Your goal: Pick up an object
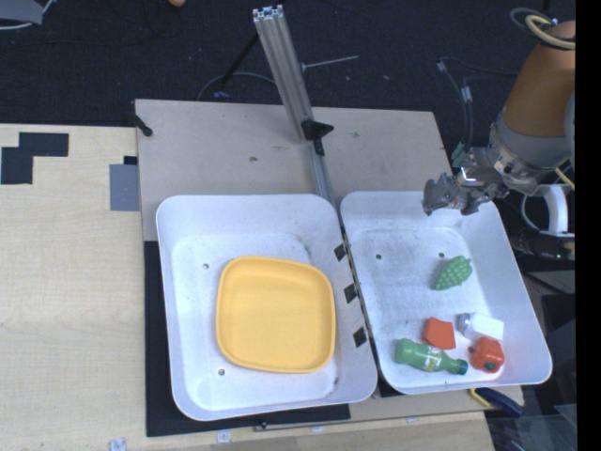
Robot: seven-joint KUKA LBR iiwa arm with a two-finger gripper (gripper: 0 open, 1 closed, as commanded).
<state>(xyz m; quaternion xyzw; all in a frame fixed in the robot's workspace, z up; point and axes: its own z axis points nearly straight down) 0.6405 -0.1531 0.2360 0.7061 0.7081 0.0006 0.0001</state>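
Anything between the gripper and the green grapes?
No. In the camera view, just bare white bin floor between the gripper and the grapes.

A smooth matt yellow plastic plate lies in a white plastic bin; the post looks like ribbed bare metal.

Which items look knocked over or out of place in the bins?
Only the green bottle stands out: it lies on its side at the right bin's near edge, beside an orange block. The green grape bunch sits alone mid-bin. The yellow plate lies flat in the left bin.
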